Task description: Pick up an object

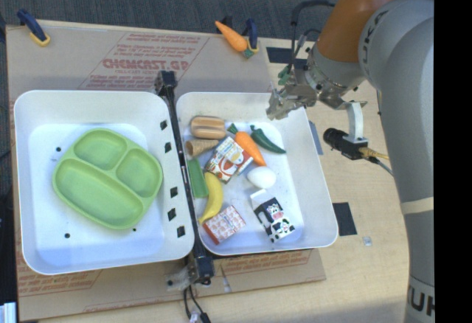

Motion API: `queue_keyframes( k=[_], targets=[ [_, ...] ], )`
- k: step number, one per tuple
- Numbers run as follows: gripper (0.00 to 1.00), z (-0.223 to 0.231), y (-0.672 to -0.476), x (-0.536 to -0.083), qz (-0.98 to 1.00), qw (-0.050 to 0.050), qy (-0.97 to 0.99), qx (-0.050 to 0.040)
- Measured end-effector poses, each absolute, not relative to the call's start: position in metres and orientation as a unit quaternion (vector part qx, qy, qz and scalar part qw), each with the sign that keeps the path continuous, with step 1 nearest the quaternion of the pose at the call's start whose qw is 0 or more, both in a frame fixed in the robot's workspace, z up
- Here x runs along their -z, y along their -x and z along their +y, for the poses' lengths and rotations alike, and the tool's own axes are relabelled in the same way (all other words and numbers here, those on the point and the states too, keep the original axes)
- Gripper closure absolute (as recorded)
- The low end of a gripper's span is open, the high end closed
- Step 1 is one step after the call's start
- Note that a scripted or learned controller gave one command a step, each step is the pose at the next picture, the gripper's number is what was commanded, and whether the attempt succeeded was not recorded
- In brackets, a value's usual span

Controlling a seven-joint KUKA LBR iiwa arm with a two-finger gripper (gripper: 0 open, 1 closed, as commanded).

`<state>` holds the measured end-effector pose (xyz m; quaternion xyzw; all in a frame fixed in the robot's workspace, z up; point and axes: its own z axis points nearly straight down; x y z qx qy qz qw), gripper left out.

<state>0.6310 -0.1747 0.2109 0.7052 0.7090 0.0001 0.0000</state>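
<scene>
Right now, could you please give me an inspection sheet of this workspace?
Surface: cardboard-covered bench bearing two white bins.
Job's things: right bin holds hot dog, carrot, banana, egg, milk carton and small packets.
Clutter: green divided plate in left bin; orange clamp on the bench.
Grippers: end effector over right bin's far corner, nothing seen between fingers.
Cables: black cable at near edge.
Surroundings: dark floor.

Right bin: jumbled toy food, banana, carrot, egg, cartons.
</scene>
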Motion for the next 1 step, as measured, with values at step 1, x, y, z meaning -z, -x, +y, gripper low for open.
queue_keyframes(
  k=[1],
  targets=[
    [1.00, -0.0951, -0.5468, -0.2256, 0.710, -0.001, -0.704, 0.0011]
  ],
)
